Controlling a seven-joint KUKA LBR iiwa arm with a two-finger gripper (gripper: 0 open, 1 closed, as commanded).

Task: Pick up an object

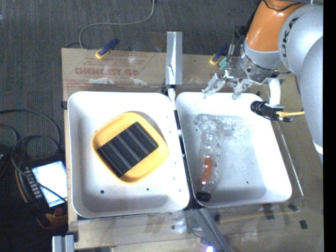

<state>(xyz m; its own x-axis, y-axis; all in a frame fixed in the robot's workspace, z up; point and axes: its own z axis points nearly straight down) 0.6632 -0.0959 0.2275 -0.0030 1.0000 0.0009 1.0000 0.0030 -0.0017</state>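
Hovering over the far rim of the right shallow white bin, the hand has its two fingers spread apart with nothing between them. A clear crumpled plastic bottle lies lengthwise in that bin. The left white bin holds a yellow rounded block with black ribbed top.

Bench with two white bins

Yellow tray with black ribbed insert; clear plastic bottle, dark cap, orange-red inside; white bins; brown cardboard surface.
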